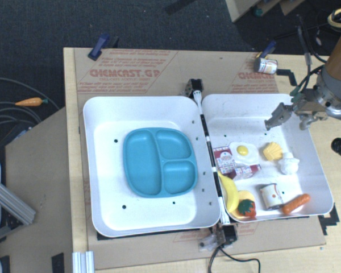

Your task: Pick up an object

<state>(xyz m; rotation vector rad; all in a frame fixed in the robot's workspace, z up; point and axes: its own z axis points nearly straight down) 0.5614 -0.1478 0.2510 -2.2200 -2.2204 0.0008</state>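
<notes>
Tool [288,116]: above upper right part of right bin [324,178], fingers seen as a dark wedge toward bin centre plus a lighter stub to its right. Spread apart, nothing between them. Not touching any item; well above the cluster in view terms.

Nearest candidates, working outward from tool:

- Yellow corn piece [272,151]: closest to tool, lying free on bin floor. Prob. hollow plastic toy, light, stiff, bumpy surface = decent friction. Short and stubby; take across the narrow width, centred. Best pick, judged by clearance.
- White lumpy item [288,165]: touching or just beside corn on lower right. Type unclear. Looks light; irregular shape, may roll out of pinch.
- Fried egg [243,151]: flat, white w/ yellow yolk. Thin and low; hard to pinch from above, likely slippery.
- Red-and-white carton [224,160]: near divider, beside egg. Boxy, flat faces, stiff; grip across short sides, but close to bin wall.
- Small metal can [270,195]: on its side, lower part of bin. Smooth, round, will roll; grip along axis ends or across the dia.
- Carrot [295,203]: orange, tapered, just beside can near the lower rim. Grip at thick end.
- Banana [229,191] w/ red-green fruit [247,207]: touching, lower left corner, crowded.

Left bin [96,152]: blue divided plate [159,161], centred. Both bins on table [74,95].
</notes>
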